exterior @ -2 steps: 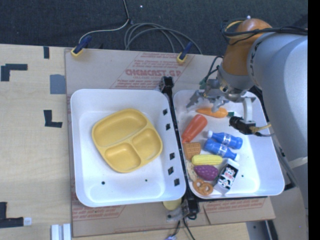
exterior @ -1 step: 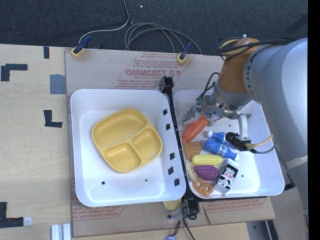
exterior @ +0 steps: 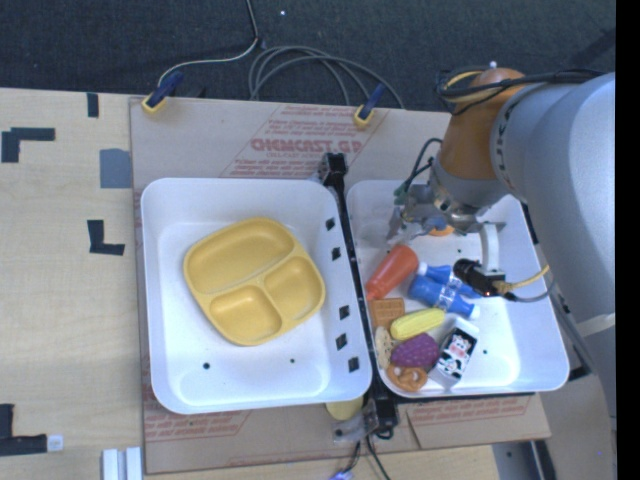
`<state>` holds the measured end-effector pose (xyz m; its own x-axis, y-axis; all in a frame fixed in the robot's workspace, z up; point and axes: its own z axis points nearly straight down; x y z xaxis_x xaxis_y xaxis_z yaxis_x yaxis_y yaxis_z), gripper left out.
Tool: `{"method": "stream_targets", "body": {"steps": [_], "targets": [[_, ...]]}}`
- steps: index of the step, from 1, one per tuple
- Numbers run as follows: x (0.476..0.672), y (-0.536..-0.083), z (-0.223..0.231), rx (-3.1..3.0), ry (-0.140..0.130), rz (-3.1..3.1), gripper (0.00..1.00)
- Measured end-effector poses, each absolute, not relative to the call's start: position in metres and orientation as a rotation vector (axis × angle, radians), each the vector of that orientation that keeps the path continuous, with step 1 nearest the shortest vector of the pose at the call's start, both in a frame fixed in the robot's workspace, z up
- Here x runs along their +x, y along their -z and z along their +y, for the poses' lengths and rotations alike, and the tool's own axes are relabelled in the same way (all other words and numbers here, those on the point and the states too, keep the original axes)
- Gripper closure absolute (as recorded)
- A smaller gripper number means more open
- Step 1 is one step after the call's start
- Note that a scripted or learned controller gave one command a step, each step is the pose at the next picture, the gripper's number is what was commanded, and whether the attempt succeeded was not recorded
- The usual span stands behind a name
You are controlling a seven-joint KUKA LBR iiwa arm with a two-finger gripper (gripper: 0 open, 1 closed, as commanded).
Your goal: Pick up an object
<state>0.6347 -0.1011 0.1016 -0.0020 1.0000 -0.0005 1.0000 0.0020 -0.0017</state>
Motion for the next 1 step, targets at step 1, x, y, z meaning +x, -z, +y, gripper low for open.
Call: {"method": "stream_targets", "body": {"steps": [1], "targets": [[0.5733,-0.1887,-0.0844,-2.220,0.002,-2.222,1.00]]}}
